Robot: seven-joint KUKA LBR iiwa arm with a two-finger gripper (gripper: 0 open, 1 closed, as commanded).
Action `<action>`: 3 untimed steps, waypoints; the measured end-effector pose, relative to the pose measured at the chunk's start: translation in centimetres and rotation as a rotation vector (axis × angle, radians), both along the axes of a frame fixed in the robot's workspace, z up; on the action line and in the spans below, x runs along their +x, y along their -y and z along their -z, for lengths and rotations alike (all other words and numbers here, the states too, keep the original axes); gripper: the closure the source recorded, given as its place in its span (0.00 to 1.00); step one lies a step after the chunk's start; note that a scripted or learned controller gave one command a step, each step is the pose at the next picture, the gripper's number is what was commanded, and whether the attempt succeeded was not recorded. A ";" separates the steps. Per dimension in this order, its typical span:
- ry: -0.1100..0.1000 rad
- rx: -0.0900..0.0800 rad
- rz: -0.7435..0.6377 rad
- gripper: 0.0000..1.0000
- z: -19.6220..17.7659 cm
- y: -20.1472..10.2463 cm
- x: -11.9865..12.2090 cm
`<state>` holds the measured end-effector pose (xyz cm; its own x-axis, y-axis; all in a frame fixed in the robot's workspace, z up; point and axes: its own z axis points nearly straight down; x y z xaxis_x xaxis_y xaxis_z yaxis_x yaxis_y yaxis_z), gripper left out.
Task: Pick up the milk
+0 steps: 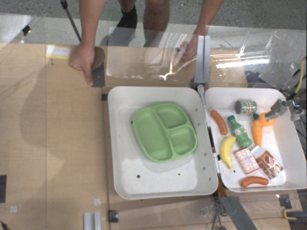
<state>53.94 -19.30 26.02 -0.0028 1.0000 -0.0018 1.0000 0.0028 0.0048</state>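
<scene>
Reaching in from the right edge of the overhead camera view, my gripper (279,107) sits low over the right-hand bin (288,143), its grey tip just touching the top of an orange toy carrot (259,128); whether it is open or closed I cannot tell from this angle. The milk (269,163), a small brown-and-white carton lying flat, rests near the bin's front right area, just beside a pink-and-white carton (246,160) and well apart from my gripper. Also in this bin are a green bottle (240,132), a yellow banana (227,151), a small can with a green label (245,107), and two sausages, one near the left wall (219,121) and one at the front (254,181). The left-hand bin (120,176) holds a green divided plate (164,132) (three compartments). Beyond the bins, a person stands at the bench, one hand (84,61) resting on the wooden surface.
</scene>
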 end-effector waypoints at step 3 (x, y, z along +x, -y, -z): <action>0.020 0.007 0.779 0.00 16.5 -3.2 -7.2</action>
<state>46.74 -16.07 9.53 0.7008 0.7133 0.0118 0.7130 -0.7009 0.0202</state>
